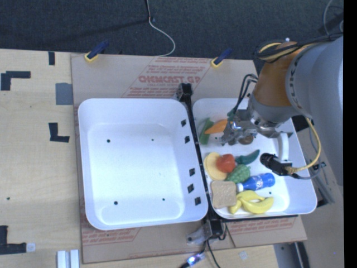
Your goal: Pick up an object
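While gripper (pixel 237 132) is lowered into right bin (pixel 301 197), opening cannot be told. Orange carrot (pixel 216 127) seen just beside it, toward left bin (pixel 134 161). Judged light, rigid, smooth plastic toy; best gripped across narrow middle.

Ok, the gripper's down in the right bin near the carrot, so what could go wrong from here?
1. The gripper sits beside the carrot, close to the divider between the bins; it may push the carrot against that wall rather than grasp it.
2. The toys lie packed together: tomato, blue bottle and banana touch neighbours, so a grab could catch two or slip.
3. The yellow cable hangs over the bin and might snag.
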You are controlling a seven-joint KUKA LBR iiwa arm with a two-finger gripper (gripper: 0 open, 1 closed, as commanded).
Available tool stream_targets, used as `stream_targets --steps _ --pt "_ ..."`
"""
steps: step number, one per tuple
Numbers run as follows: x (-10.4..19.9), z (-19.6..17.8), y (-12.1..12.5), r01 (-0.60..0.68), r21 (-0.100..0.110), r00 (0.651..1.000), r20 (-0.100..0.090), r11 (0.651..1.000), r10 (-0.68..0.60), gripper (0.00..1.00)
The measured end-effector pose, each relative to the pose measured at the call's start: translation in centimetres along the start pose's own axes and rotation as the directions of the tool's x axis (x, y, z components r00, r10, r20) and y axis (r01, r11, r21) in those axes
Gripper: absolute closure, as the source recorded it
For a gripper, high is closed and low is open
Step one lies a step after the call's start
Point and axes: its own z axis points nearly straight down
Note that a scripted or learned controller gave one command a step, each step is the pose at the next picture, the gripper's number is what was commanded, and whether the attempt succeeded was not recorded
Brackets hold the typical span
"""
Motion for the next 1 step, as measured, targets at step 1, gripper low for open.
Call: stream_targets --steps 1 --pt "-1.23 5.16 -5.98 -0.002 -0.002 1.000 -0.001 1.000 0.002 1.00"
